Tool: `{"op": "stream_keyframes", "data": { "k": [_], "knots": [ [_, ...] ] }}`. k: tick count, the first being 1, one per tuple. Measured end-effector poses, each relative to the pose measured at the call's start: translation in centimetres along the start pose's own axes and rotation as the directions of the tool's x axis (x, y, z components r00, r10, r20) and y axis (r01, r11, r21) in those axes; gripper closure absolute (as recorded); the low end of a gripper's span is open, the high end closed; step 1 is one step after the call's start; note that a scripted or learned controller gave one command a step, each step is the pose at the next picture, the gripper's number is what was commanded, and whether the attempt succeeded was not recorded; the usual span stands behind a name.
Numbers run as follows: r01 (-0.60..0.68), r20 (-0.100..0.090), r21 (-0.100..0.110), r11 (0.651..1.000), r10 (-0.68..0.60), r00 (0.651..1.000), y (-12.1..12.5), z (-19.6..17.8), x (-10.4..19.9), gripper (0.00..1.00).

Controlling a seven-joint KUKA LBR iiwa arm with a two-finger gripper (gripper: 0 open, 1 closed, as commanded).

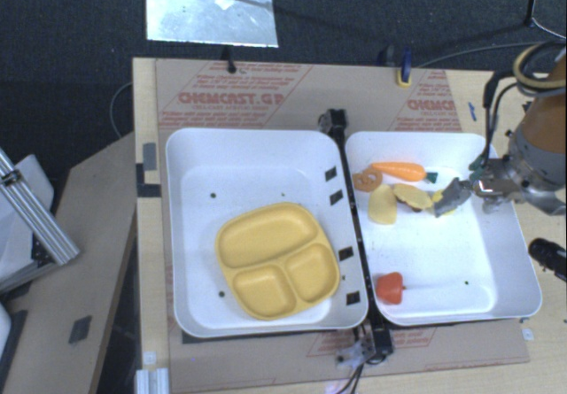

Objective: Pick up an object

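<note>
gripper (447, 197) low in the right bin (496, 295), yellow-brown piece (411, 197) touching its left; can't tell its state.

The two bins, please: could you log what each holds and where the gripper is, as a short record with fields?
left bin: yellow tray with three compartments
right bin: carrot, brown ring, pale wedge, yellow-brown piece, red piece
gripper: over the right bin, beside the yellow-brown piece
grasp: cannot tell
</note>
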State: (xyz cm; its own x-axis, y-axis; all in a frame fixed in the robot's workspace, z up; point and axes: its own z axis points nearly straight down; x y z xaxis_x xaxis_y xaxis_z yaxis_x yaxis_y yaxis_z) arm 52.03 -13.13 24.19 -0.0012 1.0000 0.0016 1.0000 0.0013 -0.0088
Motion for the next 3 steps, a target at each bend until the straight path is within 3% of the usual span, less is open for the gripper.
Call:
{"op": "stream_keyframes", "data": {
  "k": [1, 3],
  "knots": [
    [0.003, 0.002, -0.010, 1.000, -0.002, 1.000, 0.2, -0.5, 0.0, 0.00],
    [0.000, 0.000, -0.004, 1.000, 0.000, 1.000, 0.1, 10.0, 0.5, 0.00]
  ]
}}
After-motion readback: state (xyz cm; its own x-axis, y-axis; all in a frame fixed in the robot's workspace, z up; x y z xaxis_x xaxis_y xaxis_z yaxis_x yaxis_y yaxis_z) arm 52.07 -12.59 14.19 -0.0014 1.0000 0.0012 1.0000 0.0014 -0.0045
